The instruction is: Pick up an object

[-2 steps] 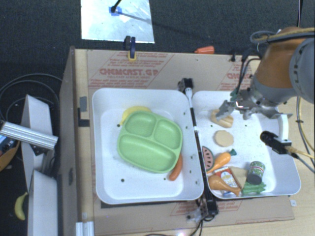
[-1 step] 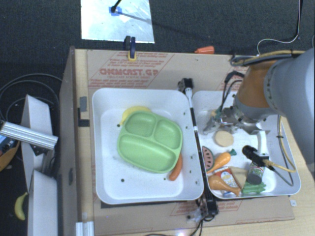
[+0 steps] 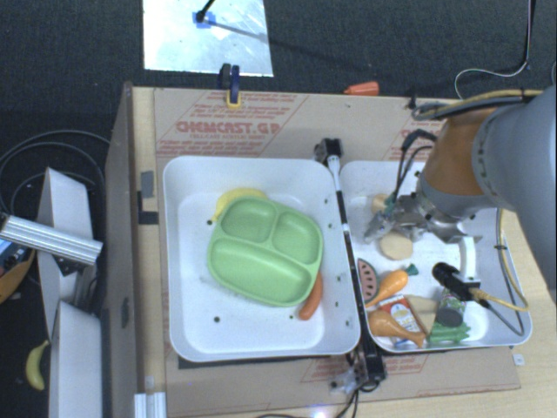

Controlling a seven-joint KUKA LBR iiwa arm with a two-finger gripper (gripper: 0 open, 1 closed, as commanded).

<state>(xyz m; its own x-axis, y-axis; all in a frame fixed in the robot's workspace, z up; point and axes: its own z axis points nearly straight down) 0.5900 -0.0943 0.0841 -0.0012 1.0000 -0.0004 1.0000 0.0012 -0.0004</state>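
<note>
In the right bin (image 3: 500, 333), my gripper (image 3: 390, 223) hangs low near the bin's left side, at the end of the grey arm with its orange band (image 3: 452, 151). A pale round food piece (image 3: 398, 248) lies just below the gripper, close to it or touching it. A smaller pale piece (image 3: 379, 204) sits just above the gripper. Nearer the front lie a watermelon slice (image 3: 368, 279), an orange carrot (image 3: 390, 284), a chicken drumstick (image 3: 393, 322), a red and white packet (image 3: 406, 306) and a green item (image 3: 449, 330).
The left bin (image 3: 187, 320) holds a green divided tray (image 3: 265, 251) with a yellow item (image 3: 233, 198) poking out from under its back edge. An orange sausage (image 3: 311, 300) lies at the tray's front right. A black rail (image 3: 341, 212) divides the two bins.
</note>
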